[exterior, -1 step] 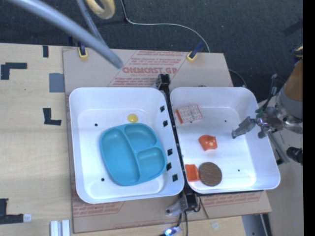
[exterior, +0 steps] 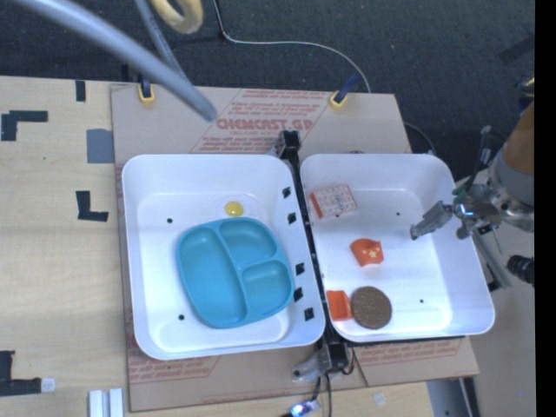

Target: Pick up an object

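The right bin [exterior: 434,174] holds a red-and-white patterned packet [exterior: 333,201] near its back left. An orange block [exterior: 367,252] lies in the middle, with a small orange piece [exterior: 337,304] and a brown round disc [exterior: 371,307] at the front left. My gripper [exterior: 437,217] hangs over the right side of this bin, to the right of the orange block and apart from it. Nothing is visibly held in it. The left bin [exterior: 139,181] carries a blue divided plate [exterior: 233,270] and a small yellow object [exterior: 234,208] behind it.
A black divider [exterior: 300,233] runs between the two bins. Both stand on a cardboard sheet [exterior: 261,115] on the wooden bench. A grey pole [exterior: 104,33] and a cable cross the upper left. The arm's wrist [exterior: 512,189] sits past the right bin's rim.
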Controlling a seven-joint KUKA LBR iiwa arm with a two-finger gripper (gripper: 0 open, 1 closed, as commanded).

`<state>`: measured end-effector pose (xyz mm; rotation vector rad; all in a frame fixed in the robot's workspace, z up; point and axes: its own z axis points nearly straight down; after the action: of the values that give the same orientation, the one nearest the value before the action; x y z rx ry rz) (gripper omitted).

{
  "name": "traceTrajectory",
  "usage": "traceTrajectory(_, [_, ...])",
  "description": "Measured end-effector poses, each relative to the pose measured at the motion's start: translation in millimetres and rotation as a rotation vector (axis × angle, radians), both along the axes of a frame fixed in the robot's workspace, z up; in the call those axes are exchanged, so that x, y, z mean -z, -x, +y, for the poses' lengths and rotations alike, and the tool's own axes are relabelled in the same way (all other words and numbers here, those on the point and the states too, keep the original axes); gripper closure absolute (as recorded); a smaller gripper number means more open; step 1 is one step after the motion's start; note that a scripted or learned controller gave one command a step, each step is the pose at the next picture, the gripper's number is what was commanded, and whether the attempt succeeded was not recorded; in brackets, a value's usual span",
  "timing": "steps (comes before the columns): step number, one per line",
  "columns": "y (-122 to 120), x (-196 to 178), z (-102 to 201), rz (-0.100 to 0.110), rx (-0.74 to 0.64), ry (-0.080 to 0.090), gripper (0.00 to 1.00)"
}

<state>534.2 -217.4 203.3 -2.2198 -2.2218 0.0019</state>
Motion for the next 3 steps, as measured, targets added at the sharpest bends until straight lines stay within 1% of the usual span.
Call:
traceTrajectory(1, [3.6, 64.4, 3.7, 0.007, 0.000, -0.002, 0.00])
traceTrajectory(2, [4.0, 117.5, 4.2, 0.000, 0.000, 0.001, 0.00])
traceTrajectory(3, [2.8, 104.1, 4.3, -0.003, -0.001, 0.002, 1.00])
